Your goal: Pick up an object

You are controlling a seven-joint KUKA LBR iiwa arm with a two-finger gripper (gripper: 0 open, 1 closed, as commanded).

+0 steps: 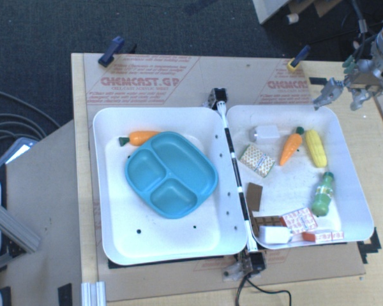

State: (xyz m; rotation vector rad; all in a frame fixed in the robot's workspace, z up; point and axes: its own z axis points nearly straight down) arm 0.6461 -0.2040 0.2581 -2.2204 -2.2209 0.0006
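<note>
While I hang over the far right corner of the right bin (360, 190), my gripper (342, 95) has its fingers spread apart with nothing between them — just above the bin's rim, no contact with any object. Taking the corn cob (315, 147) as reference: an orange carrot (291, 146) lies just left of it, tilted, and a small white block (266, 132) sits further left. A checkered packet (257, 160) is left of the cob and slightly nearer the camera. A green bottle (322, 194) is on the near side of the cob. Past it — red-and-white packets (302, 220) and a brown bar (254, 196). The left bin (108, 171), well left of the cob, holds a blue divided plate (171, 174) and a second carrot (140, 138).
</note>
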